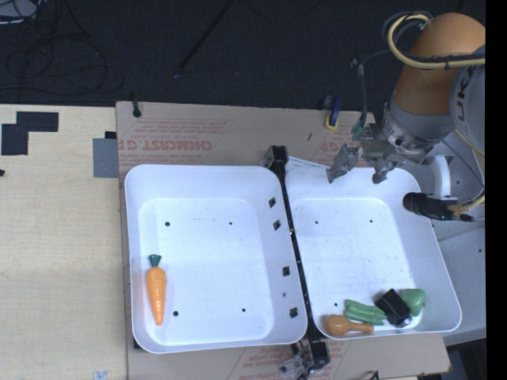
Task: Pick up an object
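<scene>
Tool (358,172) hangs open and bare above right bin's (444,271) far edge.

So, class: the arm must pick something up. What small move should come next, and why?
Probably swing the gripper toward the near corner of the right bin, above the pile of toys. The open gripper hangs over that bin's far edge, holding nothing, and those toys lie closer than the carrot.

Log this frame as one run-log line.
phase: pre-grasp | gripper: open, above right bin far rim, holding nothing | carrot: left bin | near right corner: cluster of items
</scene>
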Controlling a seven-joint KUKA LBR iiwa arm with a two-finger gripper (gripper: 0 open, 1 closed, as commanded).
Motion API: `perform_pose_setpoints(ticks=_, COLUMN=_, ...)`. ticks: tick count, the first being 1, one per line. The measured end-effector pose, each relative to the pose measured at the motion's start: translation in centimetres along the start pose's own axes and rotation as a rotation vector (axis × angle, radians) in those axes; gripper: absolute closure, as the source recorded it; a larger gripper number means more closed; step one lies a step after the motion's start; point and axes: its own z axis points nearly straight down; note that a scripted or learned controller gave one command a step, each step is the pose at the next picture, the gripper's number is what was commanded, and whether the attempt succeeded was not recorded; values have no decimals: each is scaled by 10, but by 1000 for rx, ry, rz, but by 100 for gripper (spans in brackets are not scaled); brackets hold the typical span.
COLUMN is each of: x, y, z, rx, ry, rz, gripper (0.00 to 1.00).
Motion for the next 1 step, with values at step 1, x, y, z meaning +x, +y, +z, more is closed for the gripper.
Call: perform_pose_setpoints(ticks=1, x=59, y=10, z=-97, rx=-11, ry=0, rz=-6, gripper=0)
